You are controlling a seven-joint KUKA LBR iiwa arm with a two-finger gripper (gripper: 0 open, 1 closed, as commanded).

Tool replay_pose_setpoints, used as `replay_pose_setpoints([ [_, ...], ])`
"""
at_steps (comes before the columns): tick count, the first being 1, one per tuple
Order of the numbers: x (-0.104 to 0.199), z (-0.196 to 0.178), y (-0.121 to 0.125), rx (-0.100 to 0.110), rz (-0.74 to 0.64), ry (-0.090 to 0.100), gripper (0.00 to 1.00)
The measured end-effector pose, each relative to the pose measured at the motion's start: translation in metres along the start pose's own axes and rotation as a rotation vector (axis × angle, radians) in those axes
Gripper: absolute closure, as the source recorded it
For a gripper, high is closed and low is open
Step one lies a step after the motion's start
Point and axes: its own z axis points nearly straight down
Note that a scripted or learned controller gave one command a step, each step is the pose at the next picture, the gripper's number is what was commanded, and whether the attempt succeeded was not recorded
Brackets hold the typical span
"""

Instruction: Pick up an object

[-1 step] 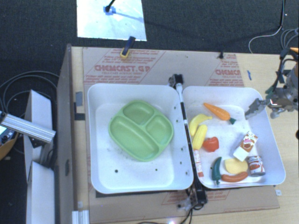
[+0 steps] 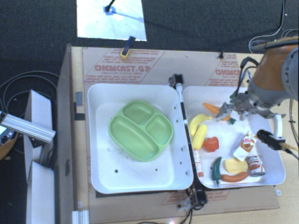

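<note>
Left bin (image 2: 100,139) just has the green divided plate (image 2: 141,129) sitting in it, nobody's touching that. Right bin (image 2: 275,171) holds all the toy food: banana (image 2: 198,125), tomato (image 2: 210,143), sausage (image 2: 235,176), and a carrot (image 2: 212,108) up near the top. The gripper (image 2: 227,110) is down right beside that carrot, but honestly can't tell if the fingers are spread or clamped. Nothing looks lifted yet, so I'd say the grab is not yet done.
</note>
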Motion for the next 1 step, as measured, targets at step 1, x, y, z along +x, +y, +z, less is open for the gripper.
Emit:
replay_pose_setpoints([
  [1, 0.0086, 0.0574, 0.0731, -0.011, 0.000, -0.003, 0.00],
])
